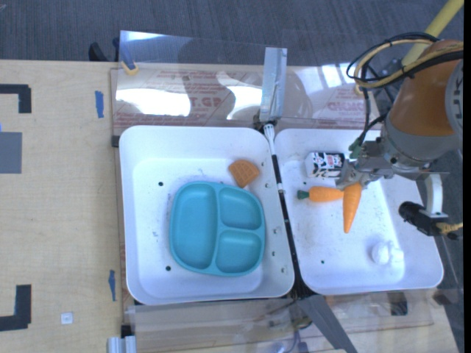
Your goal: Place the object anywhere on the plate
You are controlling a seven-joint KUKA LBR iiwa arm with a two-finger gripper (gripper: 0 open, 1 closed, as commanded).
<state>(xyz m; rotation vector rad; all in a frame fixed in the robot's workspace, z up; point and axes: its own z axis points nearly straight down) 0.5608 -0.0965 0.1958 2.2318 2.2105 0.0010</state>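
Carrot (pixel 352 206) hangs just below gripper (pixel 354 176), over right bin (pixel 412 271)

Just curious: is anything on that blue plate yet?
Nothing lies on the blue plate; all three sections show bare. A tan cookie sits beside it. What's under the plate is hidden.

Dark grey carpet floor (pixel 221 9) along the top. Light wooden bench (pixel 59 197) below it, with black corner marks (pixel 18 98) and bits of blue tape (pixel 98 103). A clear plastic sheet (pixel 191 79) behind the bins catches bright glare. A yellow pole (pixel 447 13) crosses top right.
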